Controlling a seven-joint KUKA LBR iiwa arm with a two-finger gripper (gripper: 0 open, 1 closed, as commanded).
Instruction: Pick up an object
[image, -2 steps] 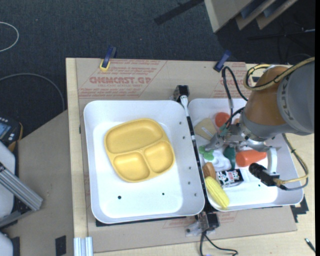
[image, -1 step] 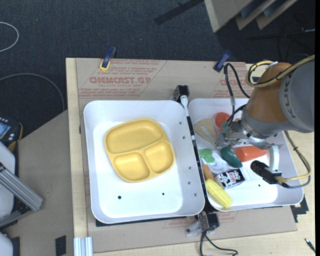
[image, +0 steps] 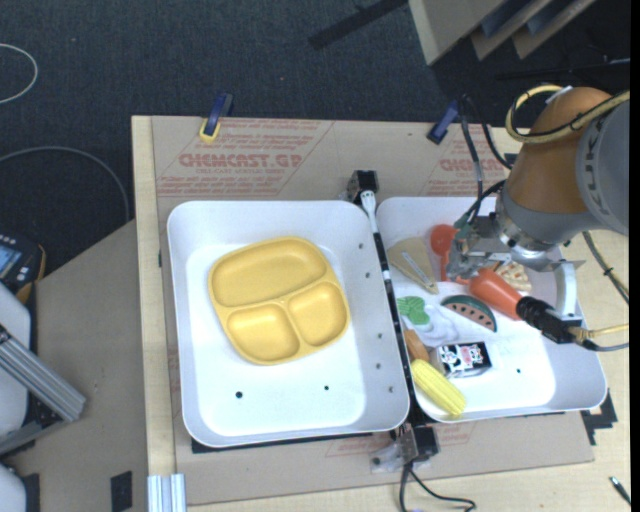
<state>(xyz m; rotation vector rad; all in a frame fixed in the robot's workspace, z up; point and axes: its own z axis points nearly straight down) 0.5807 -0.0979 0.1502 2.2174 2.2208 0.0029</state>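
Corn cob front of right bin; pincer well behind it.

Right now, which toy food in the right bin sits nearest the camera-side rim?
The yellow corn, at the bin's near left corner. The watermelon slice and carrot lie further back, by the gripper.

grey arm, rounded orange band, yellow cable loop, metal gripper
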